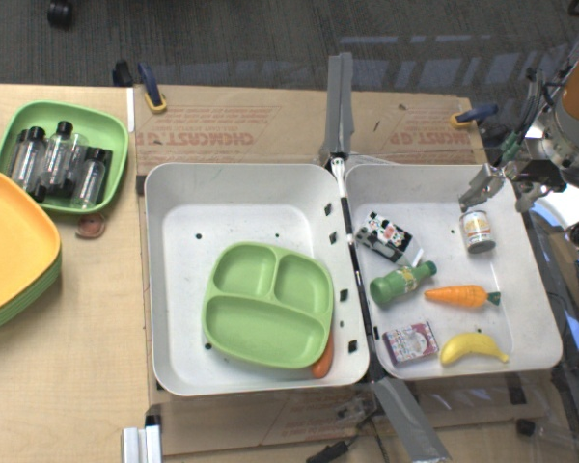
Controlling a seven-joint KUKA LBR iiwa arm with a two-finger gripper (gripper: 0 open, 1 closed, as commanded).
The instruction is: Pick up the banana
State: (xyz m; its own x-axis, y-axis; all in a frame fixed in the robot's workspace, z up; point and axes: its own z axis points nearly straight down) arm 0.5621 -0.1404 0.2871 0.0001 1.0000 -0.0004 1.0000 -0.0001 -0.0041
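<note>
The banana (474, 348) is yellow, short and curved, with its ends turned down. It lies at about 5 o'clock in the right bin (545, 302), just below the carrot (460, 297) and beside a pink box (410, 341). The pincer (500, 187) hangs at 1 o'clock over the bin's rim, near a small can (478, 231); its fingers seem spread with nothing between them.

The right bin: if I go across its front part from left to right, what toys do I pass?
Green bottle → pink box → carrot → banana.
</note>
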